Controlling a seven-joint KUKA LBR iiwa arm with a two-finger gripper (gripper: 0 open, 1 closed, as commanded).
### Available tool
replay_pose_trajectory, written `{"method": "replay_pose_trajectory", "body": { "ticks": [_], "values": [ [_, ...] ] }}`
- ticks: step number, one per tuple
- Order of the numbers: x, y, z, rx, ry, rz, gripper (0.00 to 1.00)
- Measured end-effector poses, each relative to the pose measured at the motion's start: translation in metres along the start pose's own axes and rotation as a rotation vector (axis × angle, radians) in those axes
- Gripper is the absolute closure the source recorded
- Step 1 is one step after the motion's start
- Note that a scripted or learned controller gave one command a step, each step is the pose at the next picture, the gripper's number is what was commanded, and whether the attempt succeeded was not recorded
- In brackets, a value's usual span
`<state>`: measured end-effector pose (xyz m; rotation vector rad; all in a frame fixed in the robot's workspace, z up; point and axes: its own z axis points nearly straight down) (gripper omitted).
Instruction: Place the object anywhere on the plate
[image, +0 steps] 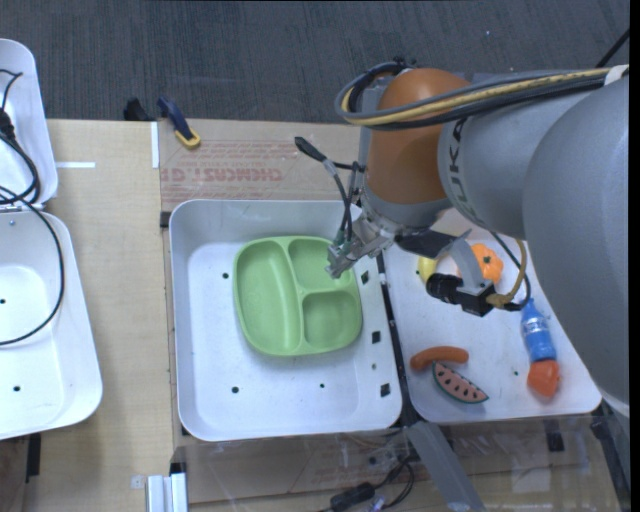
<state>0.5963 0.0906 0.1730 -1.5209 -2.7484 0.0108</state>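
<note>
The gripper hovers over the green divided plate's upper right compartment; whether it grips anything I cannot tell. Right of the plate lie a hot dog and watermelon slice.

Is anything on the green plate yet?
Empty: all three compartments of the green plate show bare; the gripper hangs over its right rim.

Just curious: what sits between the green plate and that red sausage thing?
In the camera view, the two bins' adjoining white rims lie between the green plate and the sausage; otherwise bare bin floor.
</note>
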Motion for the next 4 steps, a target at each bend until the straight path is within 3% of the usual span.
{"method": "replay_pose_trajectory", "body": {
  "ticks": [1, 2, 3, 4],
  "values": [
    [-0.002, 0.000, -0.009, 0.000, 0.000, 0.002, 1.00],
    [-0.014, 0.039, 0.017, -0.004, 0.002, 0.274, 1.00],
    [-0.013, 0.039, 0.017, -0.004, 0.002, 0.274, 0.00],
    [-0.014, 0.038, 0.008, -0.003, 0.000, 0.272, 1.00]
  ]
}}
